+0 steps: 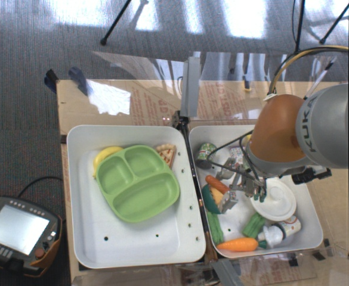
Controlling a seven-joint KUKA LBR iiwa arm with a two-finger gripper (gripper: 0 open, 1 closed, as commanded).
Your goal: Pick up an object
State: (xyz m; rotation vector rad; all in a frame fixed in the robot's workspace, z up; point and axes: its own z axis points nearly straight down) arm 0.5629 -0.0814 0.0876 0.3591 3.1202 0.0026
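My gripper hangs low over the middle of the right bin, beneath the orange band of the arm. Just to its left lie a small orange carrot piece and a dark green toy. A pale yellow-white piece sits right beneath the gripper; whether they touch I cannot tell. A white round dish lies directly to the right of the gripper.
The right bin also holds a green can, a green cucumber, a large carrot, a green piece and a white bottle. The left bin holds a green divided plate, a banana and a pizza slice.
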